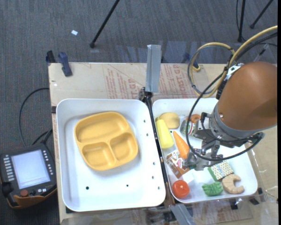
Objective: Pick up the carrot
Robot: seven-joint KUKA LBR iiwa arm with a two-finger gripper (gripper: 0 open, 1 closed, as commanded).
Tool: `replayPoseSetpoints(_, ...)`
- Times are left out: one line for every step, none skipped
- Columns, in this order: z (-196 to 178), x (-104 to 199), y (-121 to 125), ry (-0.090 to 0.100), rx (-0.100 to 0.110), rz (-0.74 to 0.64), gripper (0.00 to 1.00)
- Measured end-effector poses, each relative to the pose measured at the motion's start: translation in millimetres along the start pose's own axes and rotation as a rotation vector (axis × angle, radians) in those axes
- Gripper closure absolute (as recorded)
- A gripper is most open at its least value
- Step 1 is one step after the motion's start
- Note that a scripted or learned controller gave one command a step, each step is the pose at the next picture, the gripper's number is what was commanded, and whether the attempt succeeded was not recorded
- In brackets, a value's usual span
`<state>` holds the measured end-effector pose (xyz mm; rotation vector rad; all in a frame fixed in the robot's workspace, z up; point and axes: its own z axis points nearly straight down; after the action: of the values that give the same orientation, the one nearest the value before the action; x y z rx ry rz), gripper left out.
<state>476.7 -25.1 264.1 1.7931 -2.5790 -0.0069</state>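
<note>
The carrot (pixel 181 144) lies in the right bin (pixel 251 170), near its left wall, with the thick end up and to the left and the thin end pointing down toward the middle of the bin. It rests flat on the bin floor, so I judge that it is not lifted yet. Just to its left stands a pale yellow piece like a corn or banana (pixel 164 133), and above that a rounded yellowish piece like a potato (pixel 169 120). Below the carrot there is a small printed packet (pixel 176 163), then a red tomato (pixel 181 188); more to the right lie a green piece (pixel 212 188), a checkered packet (pixel 220 169) and a tan curved cookie (pixel 233 183). The gripper (pixel 200 153) hangs low over the bin, just to the right of the carrot's thin end, under the big orange band of the arm. Whether it is apart or together I cannot tell, because the dark parts and cables hide it. Nothing seems to be clamped. The left bin (pixel 65 172) holds a yellow divided plate (pixel 106 139). In my judgement the approach is nearly made, but the grasp and the lift are both left to do.
</note>
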Motion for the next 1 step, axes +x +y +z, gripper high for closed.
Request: replayPoseSetpoints(-47.9,-47.8,2.4,-0.002,0.004,0.390,1.00)
